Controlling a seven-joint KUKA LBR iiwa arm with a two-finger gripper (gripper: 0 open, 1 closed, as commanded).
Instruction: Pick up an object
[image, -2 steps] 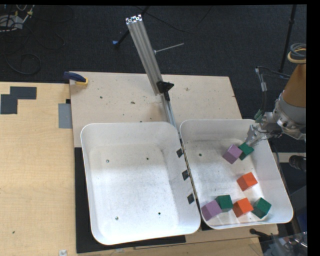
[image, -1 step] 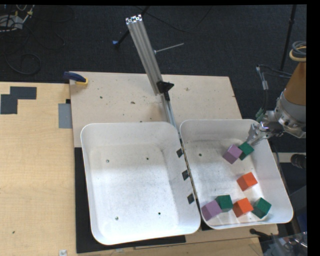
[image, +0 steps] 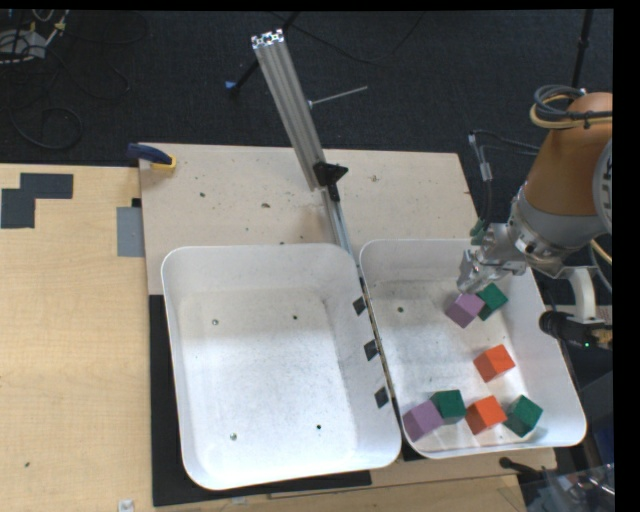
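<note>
1. Gripper (image: 478, 283) low in right bin (image: 420, 262), fingertips just above purple cube (image: 463, 310) and green cube (image: 491, 300); cannot tell whether open or shut.
2. Nearest, along right bin's front edge: purple cube (image: 423, 418), green cube (image: 450, 404), orange cube (image: 486, 413), green cube (image: 523, 414), close together in a row.
3. Farther in, alone: orange cube (image: 494, 362).
4. Beyond that, touching pair of purple and green cubes under gripper, neither seen lifted.
5. Left bin (image: 180, 275) beside, sharing the middle divider.
6. Farthest: slanted aluminium post (image: 292, 105) rising behind bins.
</note>
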